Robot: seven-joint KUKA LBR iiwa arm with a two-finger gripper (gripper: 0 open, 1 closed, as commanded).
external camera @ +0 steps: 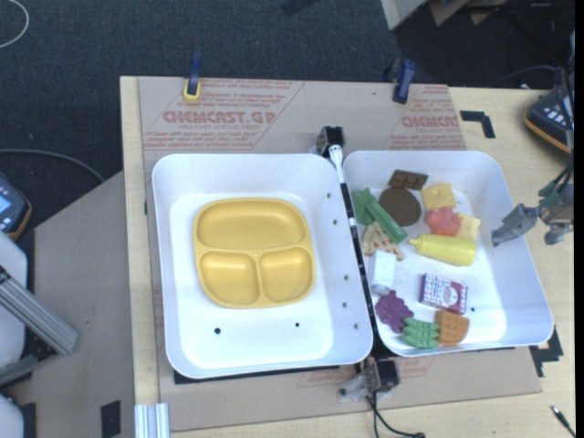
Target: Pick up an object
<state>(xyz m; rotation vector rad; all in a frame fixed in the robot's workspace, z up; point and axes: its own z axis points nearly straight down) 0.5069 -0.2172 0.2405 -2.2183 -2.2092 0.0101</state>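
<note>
**Asker:** Camera view from above the bench, left to right: what lies where?

**Me:** On the left sits a shallow white plastic bin (173, 272), and in it a yellow plastic three-compartment tray (254, 250). Just beside it, the right-hand white bin (520, 281) holds a heap of small toy foods: a green ridged piece (367, 206), a round brown cookie shape (400, 205), a yellow squeeze bottle lying on its side (445, 247), a purple grape cluster (393, 309) and a small red-and-white carton (443, 292).

**Asker:** And your gripper?

**Me:** My grey two-finger gripper (532, 224) hovers at that bin's right edge, apart from the toys. I cannot tell whether it is wide or narrow.

**Asker:** How far along?

**Me:** As I judge it, nothing is picked yet; choosing, descending and grasping all remain.
</note>
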